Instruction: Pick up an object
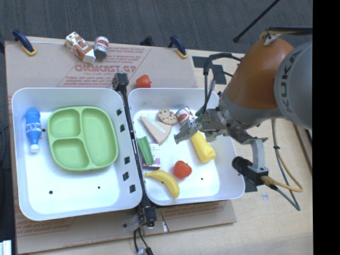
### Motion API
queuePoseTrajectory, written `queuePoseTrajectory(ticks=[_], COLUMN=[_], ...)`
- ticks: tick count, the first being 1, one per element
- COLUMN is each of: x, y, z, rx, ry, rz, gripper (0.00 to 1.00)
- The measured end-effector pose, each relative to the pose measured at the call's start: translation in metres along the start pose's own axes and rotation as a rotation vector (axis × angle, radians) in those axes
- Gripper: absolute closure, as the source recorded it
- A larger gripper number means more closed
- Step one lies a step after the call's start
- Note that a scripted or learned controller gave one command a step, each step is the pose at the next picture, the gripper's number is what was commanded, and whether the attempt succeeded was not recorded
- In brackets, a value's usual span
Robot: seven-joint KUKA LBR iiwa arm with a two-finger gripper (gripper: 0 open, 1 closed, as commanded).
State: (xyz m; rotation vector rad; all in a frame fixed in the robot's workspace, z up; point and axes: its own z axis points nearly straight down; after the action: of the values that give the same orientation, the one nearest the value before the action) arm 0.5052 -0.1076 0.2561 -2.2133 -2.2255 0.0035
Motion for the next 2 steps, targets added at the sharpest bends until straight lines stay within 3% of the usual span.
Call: queuePoseTrajectory(ticks=[1,2], x=[-0.022,-0.022], y=[-0.030,-0.027], z=[0.137,0.124], rx=[0.003,-0.003], ry=[0.001,0.000], rz=[-0.001,-0.008], gripper=[0.00,1.00])
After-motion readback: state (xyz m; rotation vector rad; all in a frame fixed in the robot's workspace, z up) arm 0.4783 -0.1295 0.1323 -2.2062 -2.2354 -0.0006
